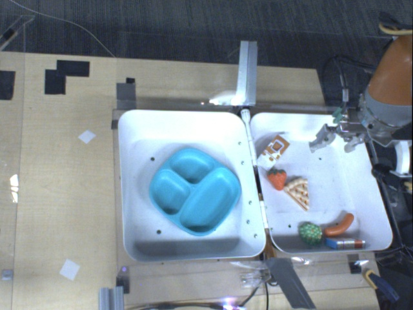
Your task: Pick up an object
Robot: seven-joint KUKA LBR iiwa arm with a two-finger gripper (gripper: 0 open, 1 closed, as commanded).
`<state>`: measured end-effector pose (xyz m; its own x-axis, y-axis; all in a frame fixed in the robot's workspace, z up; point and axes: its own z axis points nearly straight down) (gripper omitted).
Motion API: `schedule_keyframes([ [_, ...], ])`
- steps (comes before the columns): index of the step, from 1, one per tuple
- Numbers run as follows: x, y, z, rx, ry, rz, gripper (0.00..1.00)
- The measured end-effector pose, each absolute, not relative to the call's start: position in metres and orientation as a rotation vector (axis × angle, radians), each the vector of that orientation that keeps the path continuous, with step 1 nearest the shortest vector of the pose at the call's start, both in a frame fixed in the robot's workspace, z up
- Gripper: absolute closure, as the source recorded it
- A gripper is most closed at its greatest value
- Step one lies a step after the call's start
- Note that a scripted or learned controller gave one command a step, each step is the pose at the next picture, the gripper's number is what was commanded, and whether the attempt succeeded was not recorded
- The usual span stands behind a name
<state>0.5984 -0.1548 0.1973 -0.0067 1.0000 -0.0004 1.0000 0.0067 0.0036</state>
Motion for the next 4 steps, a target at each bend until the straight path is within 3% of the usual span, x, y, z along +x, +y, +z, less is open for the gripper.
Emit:
schedule_keyframes([
  [1, 0.561, -0.116, 0.106, 2.312, 2.127, 0.002, 0.00],
  [2, 0.531, -0.114, 0.090, 2.036, 2.377, 0.013, 0.00],
  [3, 0.589, -0.123, 0.089, 1.869, 2.511, 0.010, 0.00],
  [4, 0.555, -0.116, 0.089, 1.868, 2.512, 0.010, 0.00],
])
